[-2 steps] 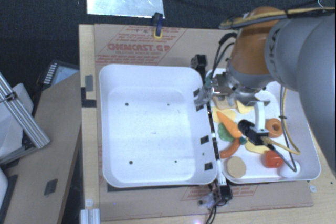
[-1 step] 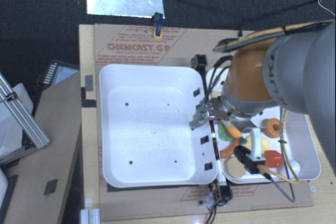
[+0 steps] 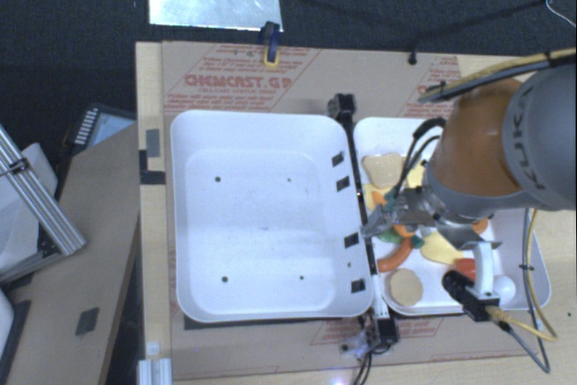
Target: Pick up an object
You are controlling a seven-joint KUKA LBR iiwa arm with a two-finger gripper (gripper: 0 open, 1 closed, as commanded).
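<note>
We're looking at a robotics lab — a KUKA arm [image 3: 505, 149] is hanging over two white bins [image 3: 261, 212] sitting on a cardboard-covered bench [image 3: 243, 77], cables trailing across dark carpet [image 3: 72, 13] — aluminium framing [image 3: 36, 203] alongside.

Lighting evenly and brightly from above, washing out the left white bin [image 3: 261, 212] to near glare. Casting only soft shadows beside that bin's right wall. Blurring slightly throughout, darkening above the bin.
</note>
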